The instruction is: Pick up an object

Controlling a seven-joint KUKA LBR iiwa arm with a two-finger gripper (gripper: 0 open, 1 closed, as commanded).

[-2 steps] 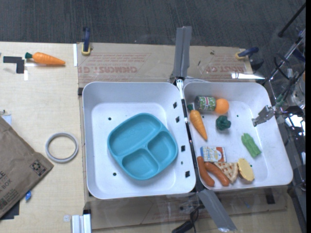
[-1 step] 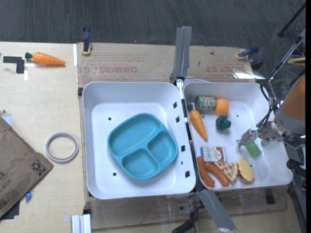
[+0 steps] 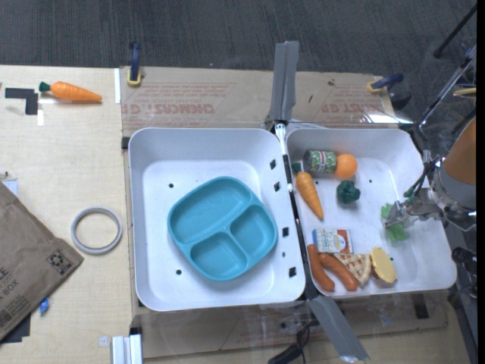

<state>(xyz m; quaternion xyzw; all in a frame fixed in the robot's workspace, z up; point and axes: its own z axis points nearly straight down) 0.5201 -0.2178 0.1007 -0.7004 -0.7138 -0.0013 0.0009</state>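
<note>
**As the gripper comes down by the green leaf toy, the grab is the next job**

While the arm leans in from the right, its gripper (image 3: 410, 210) sits low in the right bin (image 3: 356, 132), close to that bin's right wall. Just beside it, on its left and touching or almost touching it, lies a small green leaf toy (image 3: 394, 224). That looks like the thing it is going for. The gripper is small and blurry from up here, so I cannot tell if it is open or closed, and I cannot tell if it has the leaf toy yet.

I think the step in hand is the reach down to the toy, right before the grab.

For the next move, the gripper needs to be right over the leaf toy, close on it, and then go straight up. The leaf toy looks thin and floppy, so it could slip out. The bin wall is near, so there is not much room on that side.

Other toys lie well apart from the gripper: a green broccoli (image 3: 348, 192), an orange ball (image 3: 346, 165), a carrot (image 3: 309, 194) and two sausages (image 3: 330, 271). They should not get in the way. The left bin (image 3: 197, 134) has a blue plate (image 3: 221, 228) in it.
</note>
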